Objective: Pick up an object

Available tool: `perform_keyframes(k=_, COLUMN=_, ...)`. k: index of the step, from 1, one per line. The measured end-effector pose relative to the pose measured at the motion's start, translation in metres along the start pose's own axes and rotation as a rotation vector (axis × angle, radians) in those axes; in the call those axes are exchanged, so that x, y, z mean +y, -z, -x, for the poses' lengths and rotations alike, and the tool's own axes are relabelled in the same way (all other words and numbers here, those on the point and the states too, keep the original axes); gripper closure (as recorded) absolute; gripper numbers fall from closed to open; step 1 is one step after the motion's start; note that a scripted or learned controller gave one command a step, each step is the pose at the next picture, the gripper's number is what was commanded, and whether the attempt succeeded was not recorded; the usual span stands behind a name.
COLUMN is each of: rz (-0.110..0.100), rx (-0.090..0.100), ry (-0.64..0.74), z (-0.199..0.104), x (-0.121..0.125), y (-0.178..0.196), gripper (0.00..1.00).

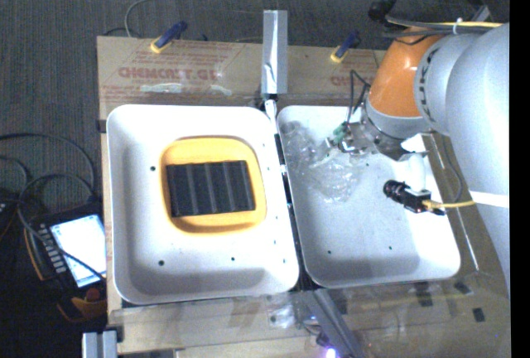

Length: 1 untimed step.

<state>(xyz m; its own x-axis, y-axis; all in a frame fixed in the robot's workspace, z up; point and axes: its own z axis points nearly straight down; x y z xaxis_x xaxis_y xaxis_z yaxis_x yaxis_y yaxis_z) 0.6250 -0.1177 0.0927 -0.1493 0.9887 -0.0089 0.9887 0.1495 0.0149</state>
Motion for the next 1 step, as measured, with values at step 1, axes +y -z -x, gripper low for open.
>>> perform_keyframes(k=1, rz=-0.015, rx=0.007, ry=-0.040, z=0.0513, x=-0.0231, y=0.0212, gripper=0.00)
